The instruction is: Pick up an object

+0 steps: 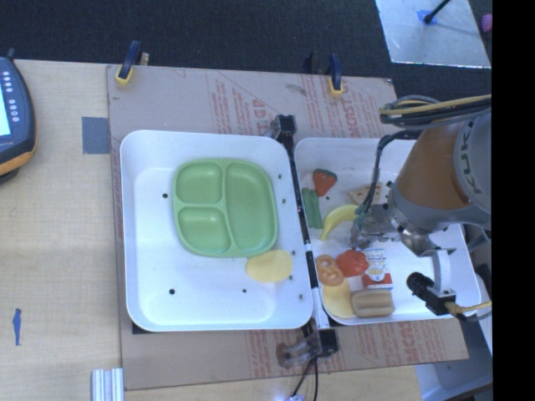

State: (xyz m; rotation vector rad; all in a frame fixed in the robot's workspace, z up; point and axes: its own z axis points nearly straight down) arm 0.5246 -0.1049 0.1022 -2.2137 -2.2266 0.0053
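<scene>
The red tomato is lying in the right bin, between a banana and a carton. I am hanging my gripper just above it; I cannot tell its state.

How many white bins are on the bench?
2: the left bin holds a green plate; the right bin holds toy food, under the arm.
</scene>
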